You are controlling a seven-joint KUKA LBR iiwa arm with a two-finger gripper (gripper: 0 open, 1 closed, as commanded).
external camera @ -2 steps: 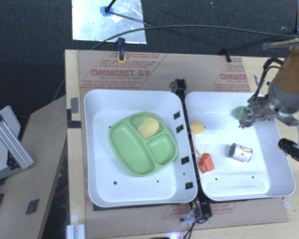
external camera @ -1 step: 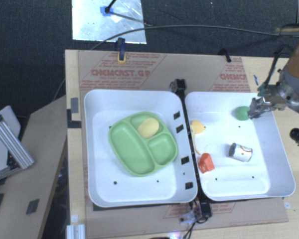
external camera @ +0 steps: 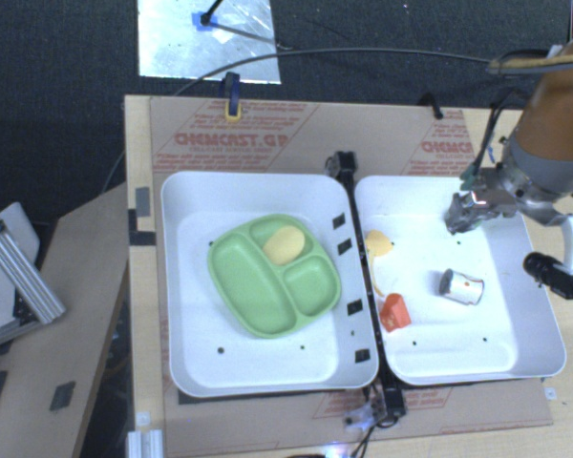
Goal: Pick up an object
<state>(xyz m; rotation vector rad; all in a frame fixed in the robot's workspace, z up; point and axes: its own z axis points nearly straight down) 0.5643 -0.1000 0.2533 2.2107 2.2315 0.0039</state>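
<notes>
You have two white bins side by side. The left bin (external camera: 186, 256) holds one green divided tray (external camera: 258, 289), and one yellow object (external camera: 286, 244) sits in the tray's far compartment. In the right bin (external camera: 516, 351) you can count three loose things: one pale yellow piece (external camera: 377, 245) against the left wall, one red piece (external camera: 393, 312) nearer to you, and one small silver-and-white cylinder (external camera: 461, 286) lying on its side near the middle. The gripper (external camera: 461, 213) hangs over the far part of the right bin, apart from all three; nothing sits between its tips.
</notes>
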